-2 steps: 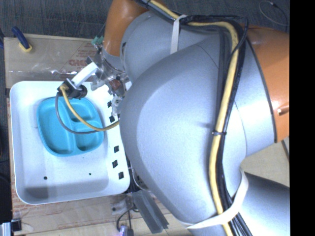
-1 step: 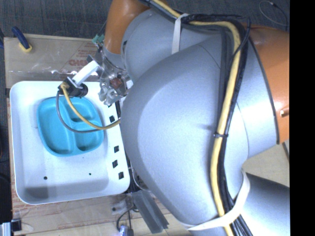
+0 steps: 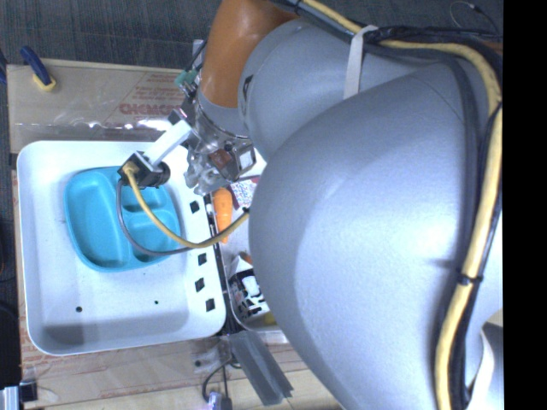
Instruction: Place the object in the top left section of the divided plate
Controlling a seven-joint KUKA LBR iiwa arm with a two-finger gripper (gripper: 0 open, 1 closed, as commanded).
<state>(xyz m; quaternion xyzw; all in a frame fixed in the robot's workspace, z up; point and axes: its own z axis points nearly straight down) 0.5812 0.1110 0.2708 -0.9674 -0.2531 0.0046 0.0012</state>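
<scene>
One orange object, carrot-like (image 3: 222,208), lies between the bins near the arm; I judge it light, stiff, slightly slippery, best pinched mid-length. Farther left, the blue divided plate (image 3: 98,220) sits in the left bin (image 3: 51,314). Above it, I cannot tell the gripper's (image 3: 205,165) state.

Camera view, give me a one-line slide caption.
Grey arm reaches over a blue divided plate in the left white bin.

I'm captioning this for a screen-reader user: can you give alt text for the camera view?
A large grey robot arm with an orange band fills the right side, its wrist above a blue divided plate lying in the left white bin. An orange, carrot-like object lies beside the bin divider.
</scene>
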